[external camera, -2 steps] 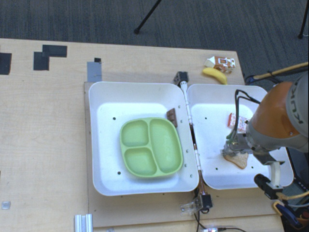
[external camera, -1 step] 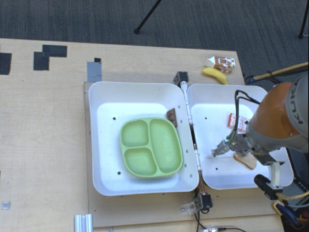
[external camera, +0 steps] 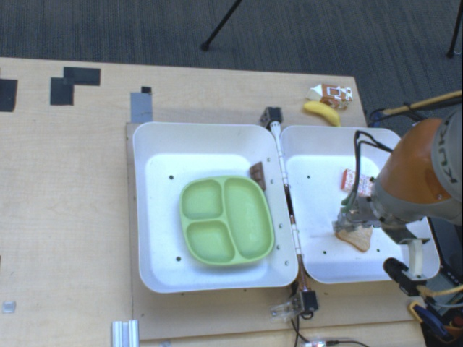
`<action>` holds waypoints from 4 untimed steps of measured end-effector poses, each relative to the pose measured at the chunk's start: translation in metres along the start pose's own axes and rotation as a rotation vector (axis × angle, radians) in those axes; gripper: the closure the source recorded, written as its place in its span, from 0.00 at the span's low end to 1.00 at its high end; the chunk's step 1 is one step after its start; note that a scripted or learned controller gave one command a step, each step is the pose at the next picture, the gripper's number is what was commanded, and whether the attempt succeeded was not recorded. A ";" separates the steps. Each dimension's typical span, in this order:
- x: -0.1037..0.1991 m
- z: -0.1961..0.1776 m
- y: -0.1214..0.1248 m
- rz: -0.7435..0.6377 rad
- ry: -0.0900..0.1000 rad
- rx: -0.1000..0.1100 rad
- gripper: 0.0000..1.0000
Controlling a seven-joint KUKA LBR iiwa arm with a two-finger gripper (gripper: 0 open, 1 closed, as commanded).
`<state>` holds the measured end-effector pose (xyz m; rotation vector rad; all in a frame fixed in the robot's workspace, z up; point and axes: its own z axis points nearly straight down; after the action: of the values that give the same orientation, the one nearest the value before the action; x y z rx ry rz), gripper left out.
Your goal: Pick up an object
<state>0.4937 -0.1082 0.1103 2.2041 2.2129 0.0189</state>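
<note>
Toast slice (external camera: pixel 356 238) in right bin (external camera: pixel 318 266), directly under tool (external camera: pixel 352 219), tool's grip state unclear

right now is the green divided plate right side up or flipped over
Right side up. The green divided plate lies flat in the left bin, its three hollow compartments facing up.

The arm (external camera: pixel 423 172) is bulky and rounded, with a broad orange band over a grey wrist section. A thin black cable (external camera: pixel 362 157) loops along its left side. The gripper (external camera: pixel 354 219) below is a small dark grey and silver metal assembly.
</note>
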 end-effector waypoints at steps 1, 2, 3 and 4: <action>0.000 0.000 0.000 0.000 0.000 0.000 0.00; 0.001 -0.010 0.002 -0.003 0.001 -0.003 1.00; 0.001 -0.010 0.002 -0.002 0.001 -0.003 0.00; 0.016 0.022 -0.004 0.002 -0.003 0.006 0.00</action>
<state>0.4904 -0.0918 0.0885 2.2081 2.2123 0.0089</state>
